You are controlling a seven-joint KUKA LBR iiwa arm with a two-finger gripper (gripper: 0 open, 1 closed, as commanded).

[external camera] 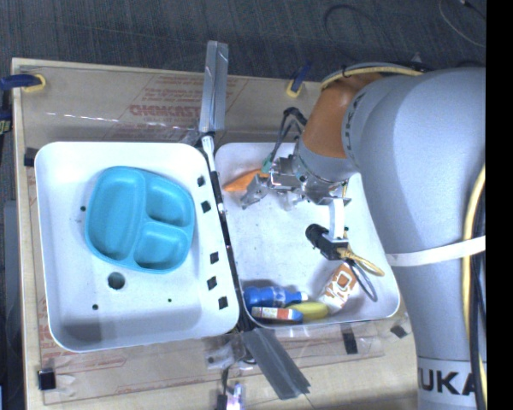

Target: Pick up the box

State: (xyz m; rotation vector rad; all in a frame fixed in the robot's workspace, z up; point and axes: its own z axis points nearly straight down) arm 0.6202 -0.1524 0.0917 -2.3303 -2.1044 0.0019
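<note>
Camera view puts what I take to be the box point(340, 285), a small brown-and-white carton, in the lower right corner of the right bin point(269, 248). It sits tilted and close against the bin's wall. Just left of it, along the bin's lower edge, lie a yellow thing point(312, 311) and a blue bottle point(265, 296). The yellow thing is near the box, but I cannot tell whether the two touch.

The gripper point(258, 188) is in the upper left part of the same bin, well apart from the box. It sits just beside an orange thing point(242, 180) near the divider between the bins. Whether the gripper is open or closed cannot be told from this slant, nor whether it touches the orange thing. The grey arm point(410, 161) reaches in from the right of the frame and covers much of the bin's right side.

I judge the task to be at the reaching step, since the box lies untouched and the gripper is not over it. The next move calls for travel toward the lower right of the frame. After that comes a descent that clears the bin wall and the yellow thing, lined up across the carton's narrower sides.

The left bin point(68, 314), holding a blue divided tray point(141, 218), plays no part, and both bins rest on the brown surface point(111, 101).
</note>
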